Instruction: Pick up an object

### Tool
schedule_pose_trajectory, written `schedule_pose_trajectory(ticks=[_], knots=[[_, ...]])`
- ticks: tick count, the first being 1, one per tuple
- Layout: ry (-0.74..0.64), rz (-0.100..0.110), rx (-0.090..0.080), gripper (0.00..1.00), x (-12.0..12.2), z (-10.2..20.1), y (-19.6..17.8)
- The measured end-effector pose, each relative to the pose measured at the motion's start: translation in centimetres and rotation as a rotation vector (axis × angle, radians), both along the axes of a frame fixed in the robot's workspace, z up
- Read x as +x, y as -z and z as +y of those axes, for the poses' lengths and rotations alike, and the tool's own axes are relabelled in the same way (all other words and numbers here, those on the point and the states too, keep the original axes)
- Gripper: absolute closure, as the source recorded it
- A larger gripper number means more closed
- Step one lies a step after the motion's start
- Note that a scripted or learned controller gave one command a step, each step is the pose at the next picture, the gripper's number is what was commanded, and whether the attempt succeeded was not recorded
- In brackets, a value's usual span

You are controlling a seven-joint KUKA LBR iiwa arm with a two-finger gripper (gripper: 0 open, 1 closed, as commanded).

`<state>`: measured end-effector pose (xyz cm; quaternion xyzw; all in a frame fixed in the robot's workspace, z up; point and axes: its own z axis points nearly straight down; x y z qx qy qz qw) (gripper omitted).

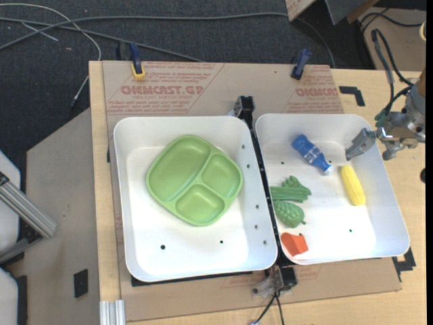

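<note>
Four small toys lay in right bin (396, 212): blue bottle (310, 152), yellow corn cob (352, 184), green leafy vegetable (290, 200), orange block (294, 243). Judged corn cob nearest to claw (376, 143), likely light, stiff, smooth plastic, apt to roll; best pinched across its middle. Claw hovered spread wide, holding nothing, over bin's far right corner, near cob

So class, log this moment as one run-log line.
tool: open, above right bin | holding: nothing | nearest: yellow corn, blue bottle
</note>
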<state>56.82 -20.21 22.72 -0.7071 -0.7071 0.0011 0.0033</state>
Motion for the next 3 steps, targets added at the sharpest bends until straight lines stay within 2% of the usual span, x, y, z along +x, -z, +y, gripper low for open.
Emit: schedule_pose_trajectory(ticks=[2, 3], knots=[[0.0, 0.0, 0.0, 0.0, -0.2, 0.4, 8.6], [-0.001, -0.008, -0.003, 1.0, 0.0, 0.3, 7.2]])
